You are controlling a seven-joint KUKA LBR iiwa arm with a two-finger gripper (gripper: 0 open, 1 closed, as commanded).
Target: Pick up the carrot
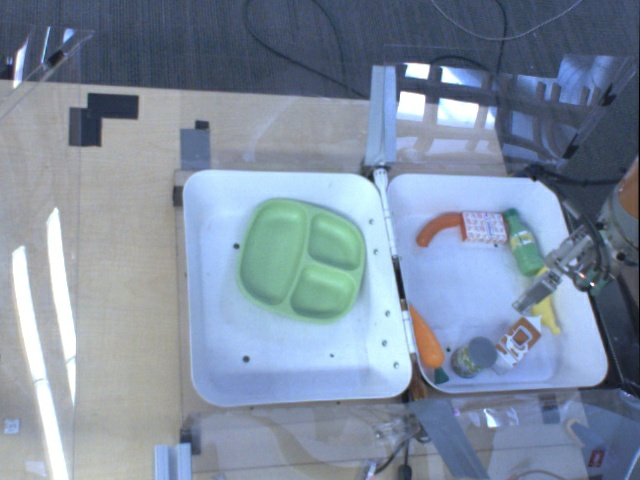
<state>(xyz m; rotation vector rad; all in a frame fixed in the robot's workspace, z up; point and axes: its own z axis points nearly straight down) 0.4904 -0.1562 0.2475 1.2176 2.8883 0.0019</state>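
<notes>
Gripper (548, 286) found at right edge of right bin (480, 190), above yellow item (546, 315); finger state could not be told. Green bottle (522, 241) just up-left, small carton (518, 341) just below. Carrot (428, 341) well apart, lying at lower-left corner of same bin against dividing wall, beside grey can (472, 356). Green divided plate (302, 259) noted in left bin (212, 268).

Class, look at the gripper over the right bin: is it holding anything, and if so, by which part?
Nothing is held. The gripper sits near the right bin's right wall, with no object between its fingers. The carrot lies apart, against the bin's left wall.
</notes>
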